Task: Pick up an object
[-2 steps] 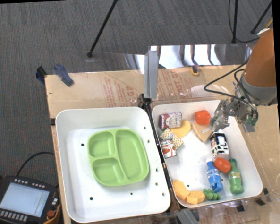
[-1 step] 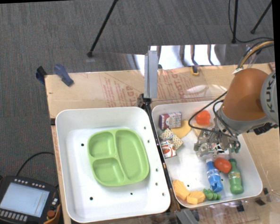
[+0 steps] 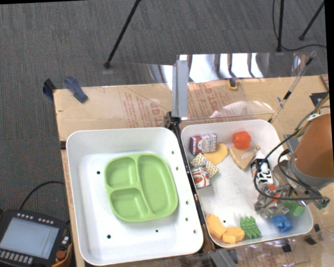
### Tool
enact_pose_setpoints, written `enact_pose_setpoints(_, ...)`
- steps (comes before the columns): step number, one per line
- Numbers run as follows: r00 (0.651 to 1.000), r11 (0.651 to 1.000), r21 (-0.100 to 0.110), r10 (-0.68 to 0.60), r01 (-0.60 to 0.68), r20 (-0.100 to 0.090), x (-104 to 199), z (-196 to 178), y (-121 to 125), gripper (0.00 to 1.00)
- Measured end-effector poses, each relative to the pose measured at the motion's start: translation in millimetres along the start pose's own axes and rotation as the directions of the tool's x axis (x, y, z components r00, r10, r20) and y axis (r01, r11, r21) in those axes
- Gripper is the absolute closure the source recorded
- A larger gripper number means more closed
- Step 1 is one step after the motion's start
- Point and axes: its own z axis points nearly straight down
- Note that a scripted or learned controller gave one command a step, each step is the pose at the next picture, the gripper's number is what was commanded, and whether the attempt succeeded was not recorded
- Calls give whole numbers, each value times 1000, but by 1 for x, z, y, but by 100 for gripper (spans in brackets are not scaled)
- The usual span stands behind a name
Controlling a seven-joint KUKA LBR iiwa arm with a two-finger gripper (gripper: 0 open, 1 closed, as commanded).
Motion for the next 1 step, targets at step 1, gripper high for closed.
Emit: enact_pose_setpoints(1,1000,1000,0,18,-18,4,-82,0,52,100)
